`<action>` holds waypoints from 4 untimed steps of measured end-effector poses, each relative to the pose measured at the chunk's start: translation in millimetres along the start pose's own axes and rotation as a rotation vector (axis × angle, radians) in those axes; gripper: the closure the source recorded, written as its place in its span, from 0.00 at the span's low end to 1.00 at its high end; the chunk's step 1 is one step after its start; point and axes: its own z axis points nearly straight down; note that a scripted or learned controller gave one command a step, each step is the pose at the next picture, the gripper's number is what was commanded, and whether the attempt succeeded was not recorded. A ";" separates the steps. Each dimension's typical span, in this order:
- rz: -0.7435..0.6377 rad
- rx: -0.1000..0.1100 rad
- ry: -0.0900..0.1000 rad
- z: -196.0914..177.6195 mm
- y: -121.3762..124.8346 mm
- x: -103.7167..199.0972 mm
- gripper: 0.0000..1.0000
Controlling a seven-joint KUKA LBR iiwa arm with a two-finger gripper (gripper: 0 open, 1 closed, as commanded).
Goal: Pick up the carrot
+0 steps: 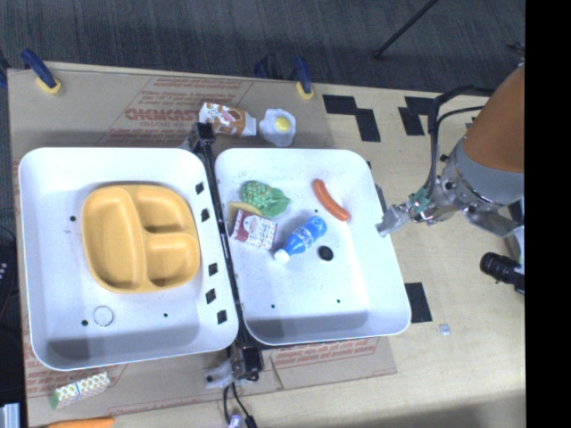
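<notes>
The carrot (331, 200) is a short orange-red stick lying at a slant in the upper right part of the right bin (357, 306). My gripper (391, 222) hangs just outside that bin's right wall, over the bench, to the right of the carrot and a little lower in the view. It is apart from the carrot and nothing shows in it. The grey wrist and orange band (500, 132) lie further right.
Sharing the right bin are a green leafy toy (264, 197), a red and white packet (254, 230), a blue bottle (302, 237) and a small black spot (326, 254). A yellow divided tray (141, 237) sits in the left bin (53, 328). Small items (278, 126) lie behind the bins.
</notes>
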 end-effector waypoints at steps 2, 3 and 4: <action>-0.624 0.000 0.000 83.6 -16.4 30.3 1.00; -0.676 -0.003 -0.006 -40.9 -22.1 4.8 1.00; -1.114 -0.003 -0.008 -112.8 -22.5 5.3 1.00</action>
